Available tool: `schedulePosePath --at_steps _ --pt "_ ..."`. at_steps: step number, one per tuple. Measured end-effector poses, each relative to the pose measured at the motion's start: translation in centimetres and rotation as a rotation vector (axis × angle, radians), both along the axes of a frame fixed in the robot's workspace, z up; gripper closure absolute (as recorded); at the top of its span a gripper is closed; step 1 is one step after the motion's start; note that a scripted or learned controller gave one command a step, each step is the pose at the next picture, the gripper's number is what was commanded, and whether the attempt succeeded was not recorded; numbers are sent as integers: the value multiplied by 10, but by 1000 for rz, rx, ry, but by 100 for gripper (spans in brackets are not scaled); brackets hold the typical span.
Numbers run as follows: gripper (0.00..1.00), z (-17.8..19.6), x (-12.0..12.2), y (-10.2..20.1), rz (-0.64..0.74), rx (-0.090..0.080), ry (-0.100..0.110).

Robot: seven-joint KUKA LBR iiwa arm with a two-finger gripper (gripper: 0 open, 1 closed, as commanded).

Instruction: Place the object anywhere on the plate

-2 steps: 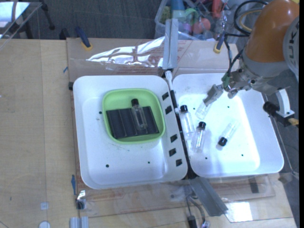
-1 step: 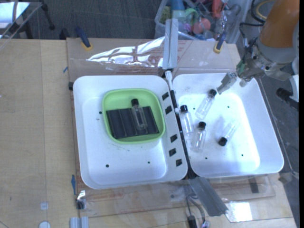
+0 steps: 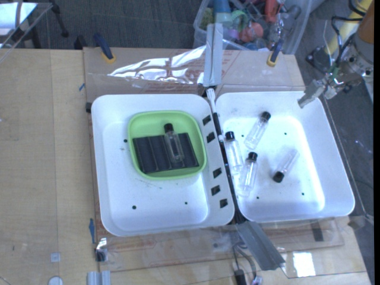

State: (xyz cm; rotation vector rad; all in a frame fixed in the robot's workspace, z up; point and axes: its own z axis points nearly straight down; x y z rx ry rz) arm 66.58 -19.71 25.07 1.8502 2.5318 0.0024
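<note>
Landmark: green plate (image 3: 138,129), square with rounded corners, sitting in the left bin (image 3: 113,206).

Nearest the camera, below and right of the plate: grey bracket (image 3: 256,245) at the bench edge under the seam between the bins. Bare white floor of the left bin just below the plate, dotted with a few small dark holes.

On the plate itself: dark ribbed insert (image 3: 153,153) covering most of the floor, slightly tilted. One clear vial (image 3: 173,144) with black cap lying on that insert, cap pointing away from the camera, body along the insert's right half. Task item thus resting on the plate, free of any grip.

Right of the plate, across the divider with its row of black tabs (image 3: 212,159): right bin (image 3: 338,200) holding four more clear black-capped vials. One (image 3: 233,150) just beside the divider; one (image 3: 249,170) touching or nearly touching it; one (image 3: 284,166) further right, cap toward the camera; one (image 3: 258,129) further back, cap away.

Far right and behind the plate: gripper (image 3: 312,95) above the right bin's back right corner, well apart from the plate and from every vial. Nothing seen between the fingers; whether apart or together, cannot tell.

Behind the plate: crinkled foil sheet (image 3: 160,70) on the bench, then a clear tub of coloured objects (image 3: 249,10) furthest back.
</note>
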Motion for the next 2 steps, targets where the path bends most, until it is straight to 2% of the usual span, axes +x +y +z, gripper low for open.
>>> schedulePosePath --at_steps 1,2 --pt "0 18 2 -24 -57 0 0" --pt "0 168 1 -27 -195 1 2"
